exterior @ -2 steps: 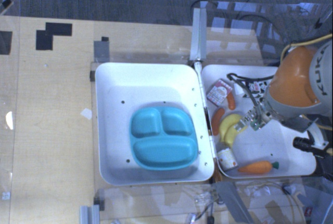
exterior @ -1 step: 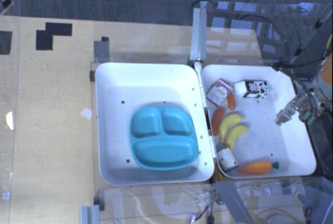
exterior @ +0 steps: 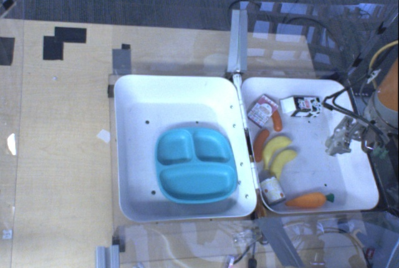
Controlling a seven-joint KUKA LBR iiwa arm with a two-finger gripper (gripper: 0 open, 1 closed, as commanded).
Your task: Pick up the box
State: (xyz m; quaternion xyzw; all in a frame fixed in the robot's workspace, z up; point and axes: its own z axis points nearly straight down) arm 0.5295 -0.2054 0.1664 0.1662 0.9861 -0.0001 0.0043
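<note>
A small red-and-white box (exterior: pixel 262 110) lies tilted at the far left of the right bin (exterior: pixel 355 181). Just to its right lies a white carton with black print (exterior: pixel 301 105). My gripper (exterior: pixel 341 139) hangs over the right half of that bin, above bare floor. It sits to the right of both the box and the carton and touches neither. The arm's orange band shows at the right edge of the view.
The right bin also holds two yellow bananas (exterior: pixel 280 154), an orange sausage-shaped piece (exterior: pixel 260 144), a small can (exterior: pixel 272 189) and a carrot (exterior: pixel 306 200). In the left bin (exterior: pixel 134 136) lies a blue divided plate (exterior: pixel 196 164). Cables run along the right side.
</note>
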